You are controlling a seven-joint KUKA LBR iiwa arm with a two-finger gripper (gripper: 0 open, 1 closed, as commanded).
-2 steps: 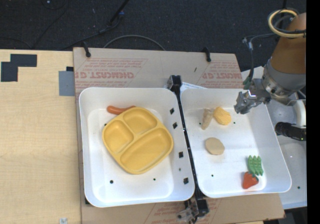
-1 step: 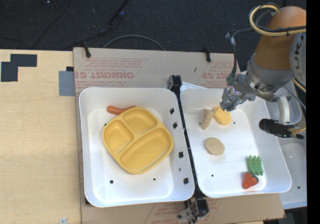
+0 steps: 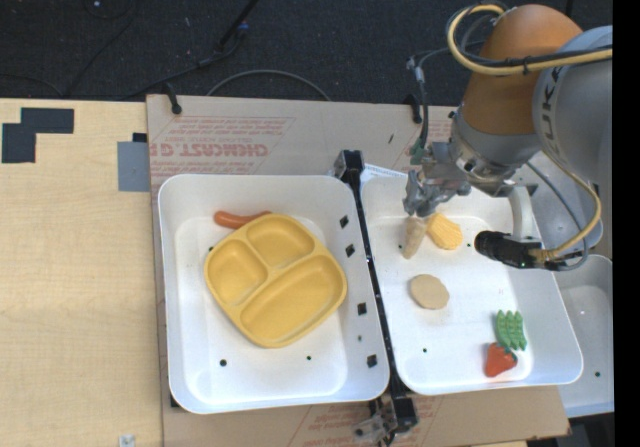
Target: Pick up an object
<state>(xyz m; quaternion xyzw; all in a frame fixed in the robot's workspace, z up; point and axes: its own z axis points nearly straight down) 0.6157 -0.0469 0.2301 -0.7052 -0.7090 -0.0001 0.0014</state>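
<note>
The gripper (image 3: 424, 203) hangs low over the back of the right bin (image 3: 560, 335), its dark fingers pointing down just above a pale beige piece (image 3: 411, 237). Whether that piece is caught between the fingers or only lies beneath them, I cannot tell; nor can I make out how wide they stand. The beige piece is long and narrow, standing roughly on end near the divider between the bins. Just to its right sits a yellow chunk (image 3: 445, 232), close by it. Nearer the front lies a tan disc (image 3: 429, 292), flat on the bin floor and apart from the others. In the front right corner is a carrot (image 3: 505, 345), orange with a green top. The left bin (image 3: 190, 355) holds a yellow tray (image 3: 275, 280) with three sections, and an orange sausage (image 3: 235, 219) at its back edge.
</note>
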